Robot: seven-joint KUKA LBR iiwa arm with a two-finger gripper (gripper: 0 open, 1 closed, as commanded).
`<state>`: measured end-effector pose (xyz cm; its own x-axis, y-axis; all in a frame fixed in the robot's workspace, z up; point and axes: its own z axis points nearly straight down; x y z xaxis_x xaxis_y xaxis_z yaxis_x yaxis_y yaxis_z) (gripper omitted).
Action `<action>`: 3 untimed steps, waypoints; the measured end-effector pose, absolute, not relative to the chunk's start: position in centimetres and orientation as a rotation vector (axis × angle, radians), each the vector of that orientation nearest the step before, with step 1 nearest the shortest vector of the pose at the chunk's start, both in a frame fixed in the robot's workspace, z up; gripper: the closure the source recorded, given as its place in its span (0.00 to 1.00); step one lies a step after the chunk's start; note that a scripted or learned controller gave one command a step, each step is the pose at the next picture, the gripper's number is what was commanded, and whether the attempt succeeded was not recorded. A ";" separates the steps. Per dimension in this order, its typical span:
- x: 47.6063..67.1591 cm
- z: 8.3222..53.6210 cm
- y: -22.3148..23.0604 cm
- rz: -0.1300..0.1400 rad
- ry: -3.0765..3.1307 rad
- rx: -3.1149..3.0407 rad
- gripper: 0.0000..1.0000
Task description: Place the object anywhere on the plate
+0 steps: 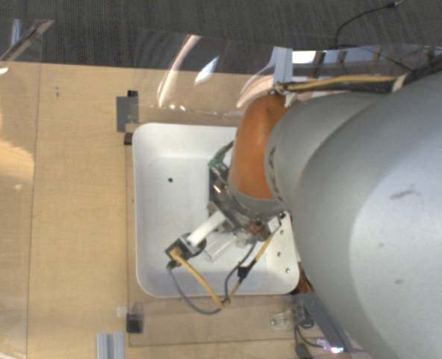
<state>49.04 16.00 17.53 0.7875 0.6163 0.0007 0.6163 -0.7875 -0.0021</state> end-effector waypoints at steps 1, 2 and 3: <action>54.0 15.2 22.8 -0.006 -0.681 -3.065 1.00; 57.8 23.6 23.2 -0.004 -1.178 -2.912 1.00; 65.4 30.6 23.6 -0.007 -1.523 -2.749 1.00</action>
<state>65.35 23.57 30.57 0.5303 0.8478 0.0032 0.8478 -0.5303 0.0033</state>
